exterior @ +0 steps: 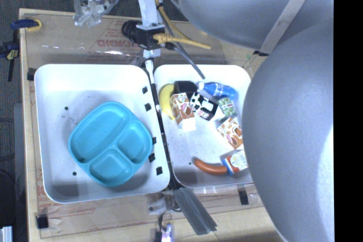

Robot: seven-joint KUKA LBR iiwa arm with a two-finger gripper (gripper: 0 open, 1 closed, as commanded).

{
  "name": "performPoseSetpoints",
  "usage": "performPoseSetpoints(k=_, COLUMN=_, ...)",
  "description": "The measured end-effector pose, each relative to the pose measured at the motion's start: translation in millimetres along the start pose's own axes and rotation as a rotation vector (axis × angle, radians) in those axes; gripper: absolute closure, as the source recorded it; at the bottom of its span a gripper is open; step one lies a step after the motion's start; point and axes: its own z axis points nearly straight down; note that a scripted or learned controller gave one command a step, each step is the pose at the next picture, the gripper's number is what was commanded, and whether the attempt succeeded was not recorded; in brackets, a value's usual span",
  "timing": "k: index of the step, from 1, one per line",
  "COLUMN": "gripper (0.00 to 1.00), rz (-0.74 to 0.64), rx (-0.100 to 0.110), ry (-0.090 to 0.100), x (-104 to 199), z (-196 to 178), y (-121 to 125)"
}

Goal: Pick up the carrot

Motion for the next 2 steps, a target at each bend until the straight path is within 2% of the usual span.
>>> performPoseSetpoints(k=1, gripper=1.0, rz=-0.439, rx=-0.001, ry=0.001, x=-7, z=5, y=-53)
performPoseSetpoints(k=2, gripper=1.0, rz=-0.997, rx=-0.003, ry=0.0, x=-10, z=-2, y=-108)
